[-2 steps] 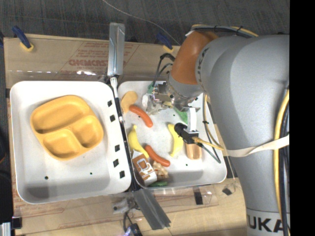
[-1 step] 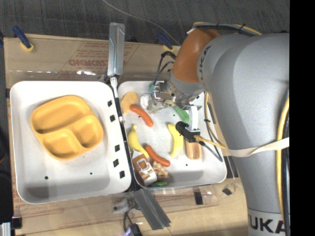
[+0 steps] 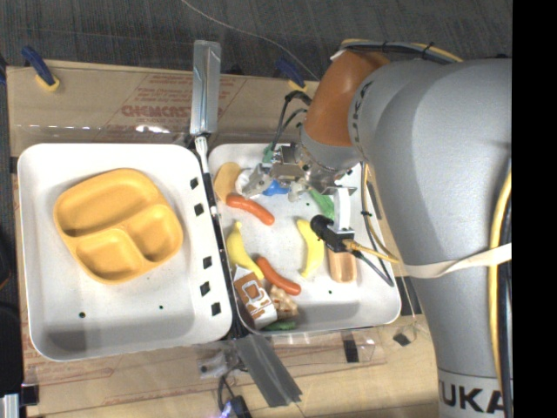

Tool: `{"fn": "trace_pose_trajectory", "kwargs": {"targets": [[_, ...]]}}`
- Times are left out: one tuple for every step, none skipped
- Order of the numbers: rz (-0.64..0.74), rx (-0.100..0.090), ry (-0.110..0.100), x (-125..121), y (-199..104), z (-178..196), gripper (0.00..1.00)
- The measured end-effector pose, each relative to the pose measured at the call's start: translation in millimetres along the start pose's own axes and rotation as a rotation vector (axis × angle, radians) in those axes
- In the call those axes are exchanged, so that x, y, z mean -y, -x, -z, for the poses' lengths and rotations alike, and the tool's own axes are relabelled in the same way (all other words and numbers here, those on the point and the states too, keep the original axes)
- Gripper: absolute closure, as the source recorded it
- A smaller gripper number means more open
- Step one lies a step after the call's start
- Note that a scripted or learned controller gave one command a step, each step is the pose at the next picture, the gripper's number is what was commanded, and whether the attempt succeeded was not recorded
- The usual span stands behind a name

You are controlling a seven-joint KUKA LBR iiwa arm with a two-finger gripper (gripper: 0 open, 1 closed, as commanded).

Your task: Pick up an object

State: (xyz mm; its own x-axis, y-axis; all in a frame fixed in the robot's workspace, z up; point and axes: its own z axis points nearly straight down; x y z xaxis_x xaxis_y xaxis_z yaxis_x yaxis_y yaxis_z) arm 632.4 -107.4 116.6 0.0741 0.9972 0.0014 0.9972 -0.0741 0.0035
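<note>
Grey arm (image 3: 435,190) hung low over the right bin (image 3: 370,307), its claw (image 3: 271,179) close by the red sausage (image 3: 251,208); I could not tell if it was open or closed, and next I thought it had to drop and squeeze.

I count two bananas (image 3: 237,246) (image 3: 308,246), two sausages (image 3: 250,208) (image 3: 278,276), one yellow tray (image 3: 117,223), two white bins (image 3: 52,320) (image 3: 365,307).

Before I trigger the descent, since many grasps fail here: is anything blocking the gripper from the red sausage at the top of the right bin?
Nothing visible does. The gripper hangs just above the red sausage, which lies uncovered on the right white bin.
</note>
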Motion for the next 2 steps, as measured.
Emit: {"fn": "trace_pose_trajectory", "kwargs": {"targets": [[0.0, 0.0, 0.0, 0, 0, 0, 0.0], [0.179, 0.002, -0.002, -2, -10, 38, 0.0]]}}
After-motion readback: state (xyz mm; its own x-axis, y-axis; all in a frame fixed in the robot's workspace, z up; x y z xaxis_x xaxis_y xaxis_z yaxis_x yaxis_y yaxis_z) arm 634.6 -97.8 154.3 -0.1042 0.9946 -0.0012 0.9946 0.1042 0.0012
